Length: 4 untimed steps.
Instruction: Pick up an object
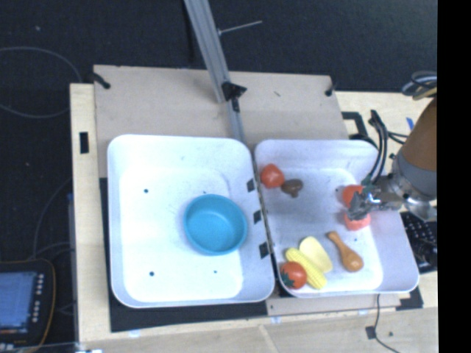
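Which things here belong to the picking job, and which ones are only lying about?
Job:
- hand
- red object beside the hand
- right bin

Lying about:
- blue bowl in left bin
- tomato
- brown piece
- corn
- orange gourd

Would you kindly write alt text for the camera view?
The gripper sits low over a red object in the right bin, near toy foods. The left bin holds a blue bowl.

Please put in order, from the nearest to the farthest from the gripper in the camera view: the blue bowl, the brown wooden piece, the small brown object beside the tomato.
From the gripper:
1. Brown wooden piece, right bin, just below.
2. Small brown object, right bin, toward the divider.
3. Blue bowl, left bin.
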Available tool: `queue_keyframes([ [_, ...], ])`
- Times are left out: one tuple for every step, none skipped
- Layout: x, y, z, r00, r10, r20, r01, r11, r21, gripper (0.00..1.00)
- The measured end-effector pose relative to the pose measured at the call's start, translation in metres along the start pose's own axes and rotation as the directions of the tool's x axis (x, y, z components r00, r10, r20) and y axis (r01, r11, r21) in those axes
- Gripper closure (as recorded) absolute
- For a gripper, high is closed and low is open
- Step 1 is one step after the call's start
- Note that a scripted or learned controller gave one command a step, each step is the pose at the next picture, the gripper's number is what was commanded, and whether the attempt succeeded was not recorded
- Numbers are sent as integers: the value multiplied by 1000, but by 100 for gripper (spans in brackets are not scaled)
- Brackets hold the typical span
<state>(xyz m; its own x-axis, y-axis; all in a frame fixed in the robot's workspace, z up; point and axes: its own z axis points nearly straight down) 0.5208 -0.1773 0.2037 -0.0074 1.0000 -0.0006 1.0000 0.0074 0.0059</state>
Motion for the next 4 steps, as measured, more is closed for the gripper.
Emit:
queue_keyframes([
  [54,13,-17,1000,-3,-3,3,1000,0,100],
  [108,35,-24,1000,-3,-4,3,1000,4,100],
  [167,51,-33,1000,-3,-4,3,1000,5,100],
  [229,53,-38,1000,-3,-4,3,1000,7,100],
])
